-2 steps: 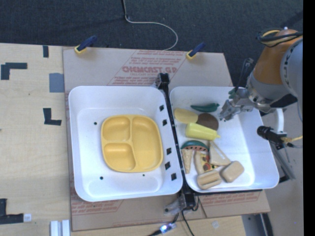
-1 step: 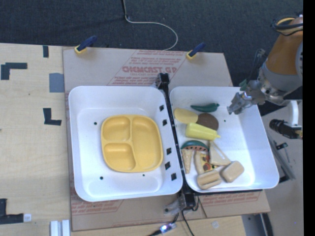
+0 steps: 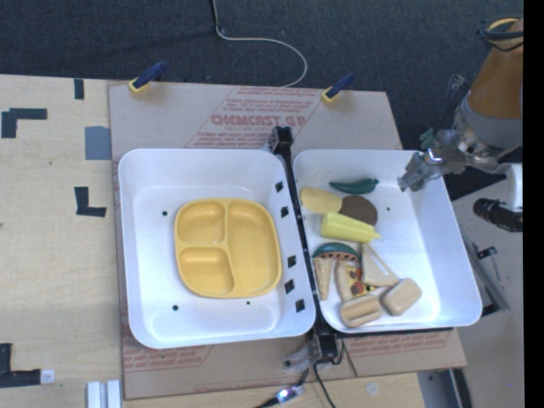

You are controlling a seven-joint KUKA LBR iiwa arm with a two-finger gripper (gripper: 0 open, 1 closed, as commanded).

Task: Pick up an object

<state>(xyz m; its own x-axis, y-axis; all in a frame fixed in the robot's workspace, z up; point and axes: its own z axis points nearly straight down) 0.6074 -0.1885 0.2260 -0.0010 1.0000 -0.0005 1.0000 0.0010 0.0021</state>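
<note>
The gripper [image 3: 414,177] hovers above the right bin's [image 3: 442,253] far rim, nothing between its fingers; how far apart they stand I cannot tell. The pickable things — a yellow corn cob [image 3: 348,227], a green pepper [image 3: 354,185], bread pieces [image 3: 380,303] — crowd that bin's left side. A yellow divided plate [image 3: 228,246] lies in the left bin [image 3: 144,228]. Red print on the cardboard [image 3: 246,121] over the counter is partly legible: "CHEMCAST".

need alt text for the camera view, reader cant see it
A grey robot arm with an orange band reaches in from the right, its tool above the far right corner of the right white bin, which holds a cluster of toy food pieces. The left white bin holds a yellow divided plate.
</note>
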